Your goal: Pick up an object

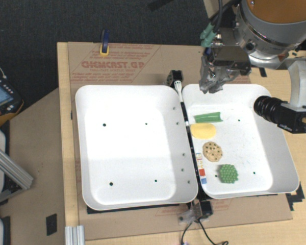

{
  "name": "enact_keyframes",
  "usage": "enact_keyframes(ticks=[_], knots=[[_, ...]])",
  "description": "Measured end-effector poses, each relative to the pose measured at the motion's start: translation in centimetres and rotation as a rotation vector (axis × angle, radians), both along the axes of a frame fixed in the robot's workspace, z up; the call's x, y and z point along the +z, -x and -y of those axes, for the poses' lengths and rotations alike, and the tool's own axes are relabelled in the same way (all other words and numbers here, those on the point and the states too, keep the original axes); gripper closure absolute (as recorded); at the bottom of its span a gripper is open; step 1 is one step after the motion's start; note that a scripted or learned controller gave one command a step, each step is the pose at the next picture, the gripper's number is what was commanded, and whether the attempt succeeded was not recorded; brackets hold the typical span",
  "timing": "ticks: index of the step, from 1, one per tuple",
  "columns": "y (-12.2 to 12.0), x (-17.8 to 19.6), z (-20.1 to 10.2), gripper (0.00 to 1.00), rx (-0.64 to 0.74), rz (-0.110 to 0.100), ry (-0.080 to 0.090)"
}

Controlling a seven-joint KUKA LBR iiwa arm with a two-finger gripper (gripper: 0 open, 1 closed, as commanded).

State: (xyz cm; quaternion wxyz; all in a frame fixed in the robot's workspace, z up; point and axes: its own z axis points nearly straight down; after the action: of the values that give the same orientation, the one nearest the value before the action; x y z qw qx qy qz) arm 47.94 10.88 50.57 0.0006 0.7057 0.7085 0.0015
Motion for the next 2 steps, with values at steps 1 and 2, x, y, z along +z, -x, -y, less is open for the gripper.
enact_keyframes(ticks=[1, 2], knots=[[0.1, -2.7, -5.8, 1.0, 0.0, -0.007, 0.002], [-4.3, 3.2, -10.2, 1.0, -0.001, 0.005, -0.002]])
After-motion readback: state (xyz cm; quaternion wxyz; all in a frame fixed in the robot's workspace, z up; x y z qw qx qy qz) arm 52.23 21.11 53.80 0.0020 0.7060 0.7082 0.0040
